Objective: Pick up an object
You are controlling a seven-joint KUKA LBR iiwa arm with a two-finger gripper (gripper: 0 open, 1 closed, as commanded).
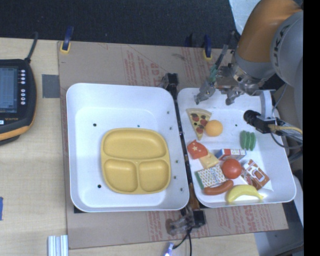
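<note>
— Closest to us, what do we see?
— Yellow plastic banana (244,194) at the right white bin's (280,167) near edge, beside a red sausage (218,188) and a red tomato (231,168).
— Any writing?
— We see small printed packets (254,174), lettering too small to read, and faint red print on the cardboard sheet (128,63) covering the surface.
— And the claw (218,93)?
— Over that bin's far edge, fingers spread, pinching nothing; the pizza slice (199,121) lies just below. Left bin (80,143) holds a yellow divided tray (134,160).

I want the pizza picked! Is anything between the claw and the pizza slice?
No. In the camera view, the gripper hangs over the right bin's far end, and just bare white bin floor lies between it and the pizza slice.
</note>
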